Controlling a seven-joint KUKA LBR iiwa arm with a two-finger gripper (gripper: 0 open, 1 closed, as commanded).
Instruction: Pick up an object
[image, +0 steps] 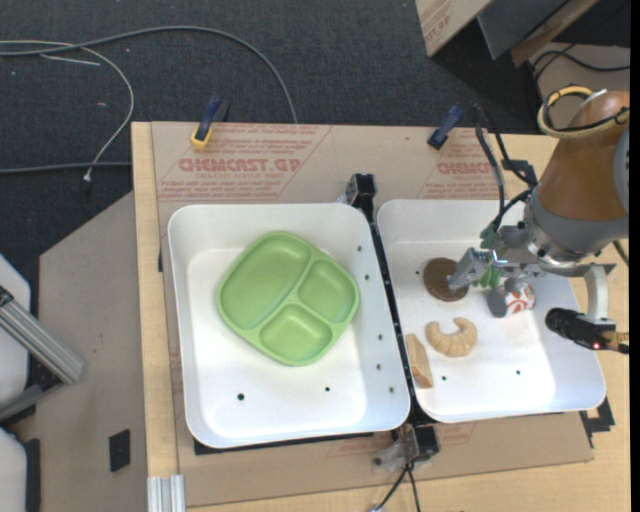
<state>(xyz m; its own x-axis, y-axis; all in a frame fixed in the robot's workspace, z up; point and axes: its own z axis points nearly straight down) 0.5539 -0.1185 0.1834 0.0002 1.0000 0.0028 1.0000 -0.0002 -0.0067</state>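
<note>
Gripper (482, 276) hovering in the right bin (560, 395), choosing an object to pick.

Fingers are standing open, gripping nothing, between the brown disc (441, 278) and a red-and-white item (517, 299) near the bin's middle. The croissant (453, 336) is lying toward the front edge, long axis running left-right, tips pointing back. Next move, I judge: centring, descending, closing.

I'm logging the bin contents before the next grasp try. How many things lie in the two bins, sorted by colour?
Green: 1, the divided plate in the left bin.
Brown: 1, the round disc in the right bin.
Tan: 2, the croissant and the wedge by the divider.
White and red: 1, the small object under the gripper.
Total: 5
</note>
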